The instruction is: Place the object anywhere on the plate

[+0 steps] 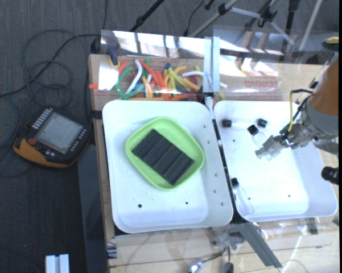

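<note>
Arm: the grey arm (324, 115) with its orange band comes in from the right side and reaches over the right bin.
Hand: the hand (267, 148) is over the upper middle part of the right bin (284, 203), pointing to the left. I cannot tell if it is apart or together, because the tip is small and blurred against the white floor. No object is visible in it.
Plate: the green plate (137, 135) lies in the left bin (159, 215), a little above its centre, with its corners turned like a diamond.
Object: a dark ribbed rectangular object (163, 156) lies flat on the plate and covers most of its middle. It is tilted, with its long side running from the upper left to the lower right. It is well apart from the hand.
Right bin: some small black pieces (253, 129) lie near the upper left part, close to the hand. Another small black piece (234, 182) is near the left wall.
Behind the bins: colourful cables (153, 78) in red, green, yellow and white lie in a pile at the back of the table (99, 95).
Floor: a control pendant (51, 138) with a screen and an orange edge lies on the dark carpet, left of the table.
</note>
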### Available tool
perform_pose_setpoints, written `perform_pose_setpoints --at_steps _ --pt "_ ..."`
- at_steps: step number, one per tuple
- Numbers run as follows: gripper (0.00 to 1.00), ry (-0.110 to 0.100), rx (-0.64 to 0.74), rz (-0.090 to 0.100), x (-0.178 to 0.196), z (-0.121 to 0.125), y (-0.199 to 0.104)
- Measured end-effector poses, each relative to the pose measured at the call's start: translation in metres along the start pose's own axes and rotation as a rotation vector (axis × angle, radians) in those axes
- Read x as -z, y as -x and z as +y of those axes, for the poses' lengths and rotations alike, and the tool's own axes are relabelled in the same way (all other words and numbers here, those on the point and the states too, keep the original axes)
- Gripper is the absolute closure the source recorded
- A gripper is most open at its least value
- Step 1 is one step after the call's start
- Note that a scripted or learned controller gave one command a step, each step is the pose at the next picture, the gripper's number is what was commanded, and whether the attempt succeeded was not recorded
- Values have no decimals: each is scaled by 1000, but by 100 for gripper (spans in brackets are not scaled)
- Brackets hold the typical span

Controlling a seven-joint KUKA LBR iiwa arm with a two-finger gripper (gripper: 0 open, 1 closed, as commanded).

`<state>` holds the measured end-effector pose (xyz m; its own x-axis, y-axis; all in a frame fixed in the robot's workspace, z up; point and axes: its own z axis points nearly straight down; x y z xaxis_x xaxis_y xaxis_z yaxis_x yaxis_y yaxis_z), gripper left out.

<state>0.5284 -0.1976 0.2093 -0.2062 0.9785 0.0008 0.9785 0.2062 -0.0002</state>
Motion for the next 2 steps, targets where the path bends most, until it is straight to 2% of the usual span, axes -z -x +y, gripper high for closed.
perform_pose_setpoints --at_steps 1,2 --pt "100 5 61 -9 -41 -25 -87" --pt "100 -2 217 0 -26 -13 -154"
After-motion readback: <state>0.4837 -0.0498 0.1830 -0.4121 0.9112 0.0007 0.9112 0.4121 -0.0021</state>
